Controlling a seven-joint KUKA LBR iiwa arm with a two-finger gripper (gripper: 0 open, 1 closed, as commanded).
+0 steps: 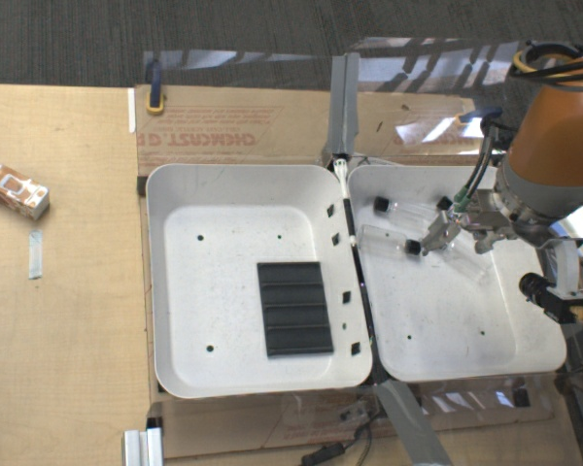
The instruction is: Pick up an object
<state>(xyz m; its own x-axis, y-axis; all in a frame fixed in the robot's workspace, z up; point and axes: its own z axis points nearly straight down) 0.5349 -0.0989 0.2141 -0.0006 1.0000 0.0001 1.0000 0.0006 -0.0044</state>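
The table (58, 357) spreads pale and wooden across the scene, with a brown cardboard sheet (243, 129) laid under two shallow white bins set side by side. The left bin (189, 357) holds a black ribbed block (294, 309) lying flat a little right of its middle, long side running toward the camera. The right bin (525, 352) touches the left one along a grey divider rail (344, 95) that rises beyond them. The grey arm (554, 134), with its orange band, reaches in from the right and hangs over the far right part of the right bin. Its gripper (449, 231) points left and down toward the bin floor; the jaws are too small and cluttered with metal parts to say whether they stand apart or together. Just left of the gripper lie clear plastic tubes with black caps (394, 226), resting on the floor of the right bin in its far left part, near the fingertips though perhaps not touching them. On the bare table at far left sits a small orange-and-white carton (17, 192), with a thin pale strip (35, 256) below it.
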